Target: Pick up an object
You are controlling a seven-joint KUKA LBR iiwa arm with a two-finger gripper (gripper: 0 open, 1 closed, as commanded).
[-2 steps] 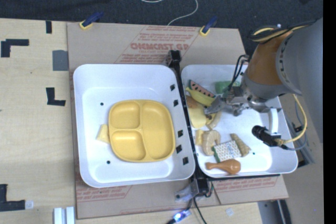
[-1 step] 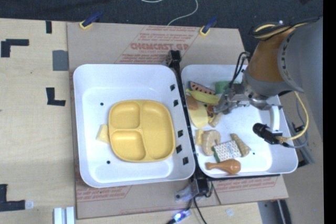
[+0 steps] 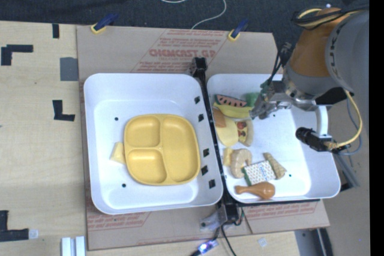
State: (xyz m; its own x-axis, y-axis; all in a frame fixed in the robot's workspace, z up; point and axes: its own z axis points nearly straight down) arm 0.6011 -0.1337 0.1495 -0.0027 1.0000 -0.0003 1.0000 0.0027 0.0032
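The arm comes in from the right and its gripper [image 3: 262,106] hangs over the upper left part of the right bin [image 3: 312,180], close to the wall that separates it from the left bin [image 3: 96,129]. I cannot tell if the tool is apart or together, because it is seen from above and is small and dark against the white floor. No object is visibly held, so I judge that the pick is not yet done. The objects to choose from lie in a group along the left side of the right bin: a watermelon slice [image 3: 230,100] and a yellow banana-like piece [image 3: 231,111] near the far left corner, just beside the gripper; below them a pale yellow round piece [image 3: 229,132]; then a beige bread-like piece [image 3: 238,159], a small white and green packet [image 3: 259,172], and a brown drumstick [image 3: 257,190] near the front edge. The left bin carries a yellow divided plate [image 3: 162,148] in its middle, with a pale yellow flat piece [image 3: 116,154] partly under its left edge. What is left, in my opinion, is almost everything: to go down on one object, most likely the watermelon slice or the banana-like piece, to close on it and to lift it.
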